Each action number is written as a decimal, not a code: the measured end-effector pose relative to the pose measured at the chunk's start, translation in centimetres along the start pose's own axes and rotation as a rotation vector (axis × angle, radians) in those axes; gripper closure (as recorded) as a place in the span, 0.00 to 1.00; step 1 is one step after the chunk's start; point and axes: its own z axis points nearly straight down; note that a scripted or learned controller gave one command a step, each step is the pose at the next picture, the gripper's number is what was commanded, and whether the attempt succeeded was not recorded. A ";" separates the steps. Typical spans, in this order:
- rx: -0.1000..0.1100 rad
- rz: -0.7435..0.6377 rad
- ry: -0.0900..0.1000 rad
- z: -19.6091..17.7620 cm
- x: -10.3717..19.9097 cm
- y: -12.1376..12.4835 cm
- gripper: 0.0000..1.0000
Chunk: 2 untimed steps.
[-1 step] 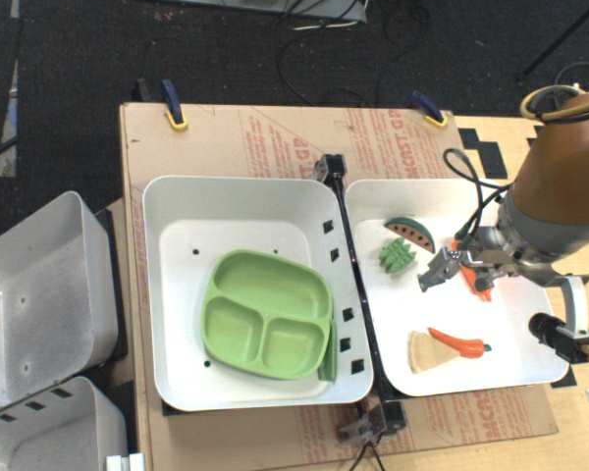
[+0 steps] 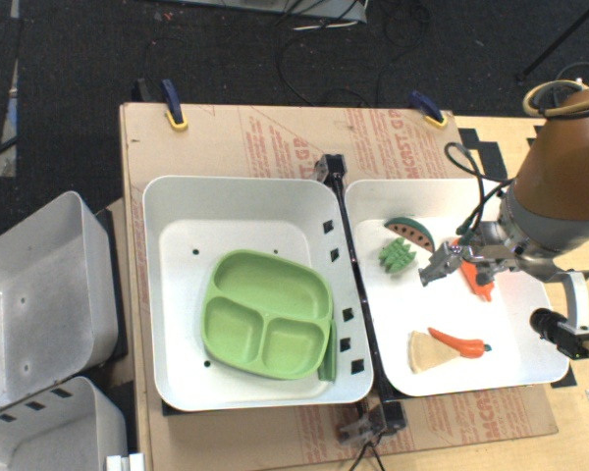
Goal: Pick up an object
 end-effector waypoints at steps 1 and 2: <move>0.006 0.002 0.001 4.7 0.9 0.1 0.00; 0.006 0.003 0.001 11.2 1.2 -0.1 0.00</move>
